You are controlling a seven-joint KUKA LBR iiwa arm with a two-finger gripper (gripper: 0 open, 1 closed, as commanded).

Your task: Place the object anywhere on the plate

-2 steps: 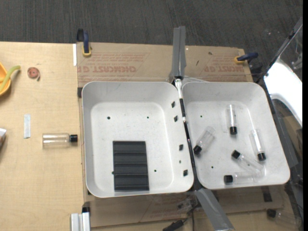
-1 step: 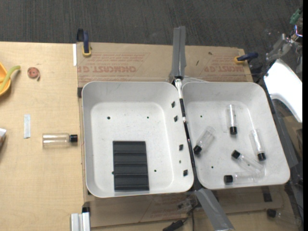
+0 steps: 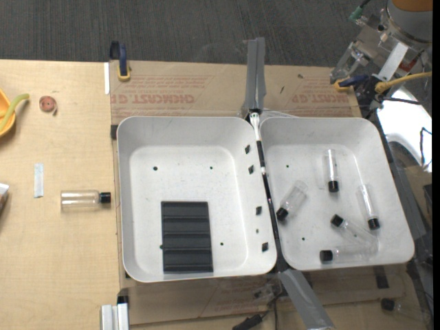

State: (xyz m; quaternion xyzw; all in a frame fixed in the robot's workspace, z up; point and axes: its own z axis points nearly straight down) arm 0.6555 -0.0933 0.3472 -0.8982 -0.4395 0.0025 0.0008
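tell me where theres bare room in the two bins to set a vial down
Left bin: roomy everywhere around the dark ribbed plate, mostly the upper half and both side strips. Right bin: crowded through the middle and lower right with clear vials; bare patches along the top edge and the lower left corner.

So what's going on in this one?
The arm is up at the far right corner, above and behind the right bin, not touching anything. Five clear vials with black caps lie loose in that bin. The left bin holds a dark ribbed plate with nothing on it, so no vial has been placed yet. Another vial lies on the bench outside the bins.
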